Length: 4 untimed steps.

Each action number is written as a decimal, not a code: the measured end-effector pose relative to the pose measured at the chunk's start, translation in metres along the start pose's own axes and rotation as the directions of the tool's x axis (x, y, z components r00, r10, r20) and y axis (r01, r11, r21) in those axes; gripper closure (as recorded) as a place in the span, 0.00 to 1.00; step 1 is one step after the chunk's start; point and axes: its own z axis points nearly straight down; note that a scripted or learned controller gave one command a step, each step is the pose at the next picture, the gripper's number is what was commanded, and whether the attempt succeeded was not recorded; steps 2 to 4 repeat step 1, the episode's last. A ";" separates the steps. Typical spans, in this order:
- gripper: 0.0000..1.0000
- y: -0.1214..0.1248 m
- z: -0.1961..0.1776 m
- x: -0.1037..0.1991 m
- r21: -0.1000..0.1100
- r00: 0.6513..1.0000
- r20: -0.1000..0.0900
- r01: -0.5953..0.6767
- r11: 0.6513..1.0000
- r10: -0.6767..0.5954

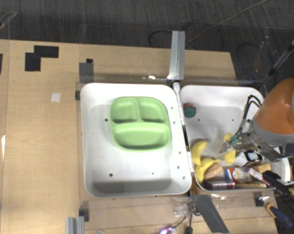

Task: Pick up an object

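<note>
My gripper (234, 146) is down in the right bin (220, 99), low over the pile along its front wall. A small yellow piece (229, 156) lies right under it, and another bit of yellow (228, 139) shows just beside it. I cannot tell whether either is held. To the left of the gripper lie a yellow banana-shaped toy (199, 151) and a brown bread-like item (213, 169). A dark bottle (219, 184) and a brown wrapped bar (244, 176) rest against the front wall. A small green and red ball (189, 111) sits alone near the bin's back left.
The left bin (96, 145) holds a green divided plate (139, 122). The arm's orange band (281, 113) hangs over the right bin's right side and hides that part. A metal post (177, 52) stands behind the wall between the bins.
</note>
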 end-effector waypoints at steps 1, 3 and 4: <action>1.00 0.083 -0.091 0.032 0.012 0.999 0.004 0.047 0.999 -0.048; 1.00 0.083 -0.091 0.032 0.012 0.999 0.004 0.047 0.999 -0.048; 1.00 0.083 -0.091 0.032 0.012 0.999 0.004 0.047 0.999 -0.048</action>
